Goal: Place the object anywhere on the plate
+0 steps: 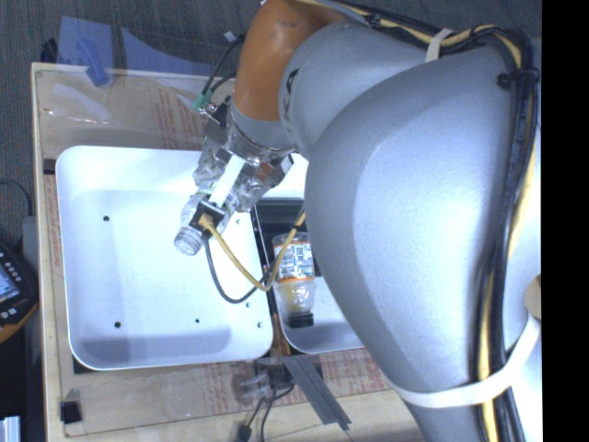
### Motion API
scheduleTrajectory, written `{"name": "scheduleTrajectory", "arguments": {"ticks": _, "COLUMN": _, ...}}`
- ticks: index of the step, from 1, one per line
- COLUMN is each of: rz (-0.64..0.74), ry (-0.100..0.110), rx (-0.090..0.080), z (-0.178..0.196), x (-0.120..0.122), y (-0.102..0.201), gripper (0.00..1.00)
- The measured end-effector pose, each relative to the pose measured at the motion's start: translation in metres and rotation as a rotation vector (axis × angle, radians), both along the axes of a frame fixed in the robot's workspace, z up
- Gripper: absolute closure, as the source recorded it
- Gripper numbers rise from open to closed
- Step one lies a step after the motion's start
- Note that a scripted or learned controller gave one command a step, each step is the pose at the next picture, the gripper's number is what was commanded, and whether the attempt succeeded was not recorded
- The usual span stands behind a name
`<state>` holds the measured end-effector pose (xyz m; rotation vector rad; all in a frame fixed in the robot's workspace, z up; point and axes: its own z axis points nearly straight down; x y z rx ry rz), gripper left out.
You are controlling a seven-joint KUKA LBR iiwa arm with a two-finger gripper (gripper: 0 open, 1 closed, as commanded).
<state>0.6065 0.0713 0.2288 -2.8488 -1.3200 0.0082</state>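
A small plastic bottle (295,282) with orange liquid, a printed label and a black cap lies in the right bin (317,341), close to its left wall, cap toward the front. My gripper (219,184) hangs over the back right part of the left bin (138,339), up and to the left of the bottle and apart from it. I see nothing held in it. The arm hides most of the right bin, and whatever else lies there is covered.
A dark flat shape (276,214) sits just behind the bottle in the right bin, partly under the arm. The big grey arm (414,201) fills the right side. The left bin's white floor lies bare below the gripper.
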Motion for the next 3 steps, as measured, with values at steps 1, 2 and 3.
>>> {"name": "scheduleTrajectory", "arguments": {"ticks": 1, "rz": 0.0, "ry": 0.0, "rx": 0.0, "z": 0.0, "x": 0.0, "y": 0.0, "gripper": 0.0}}
{"name": "scheduleTrajectory", "arguments": {"ticks": 2, "rz": -0.004, "ry": 0.002, "rx": 0.0, "z": -0.05, "x": -0.047, "y": 0.11, "gripper": 0.0}}
{"name": "scheduleTrajectory", "arguments": {"ticks": 3, "rz": -0.284, "ry": 0.003, "rx": -0.002, "z": -0.135, "x": -0.112, "y": 0.126, "gripper": 0.0}}
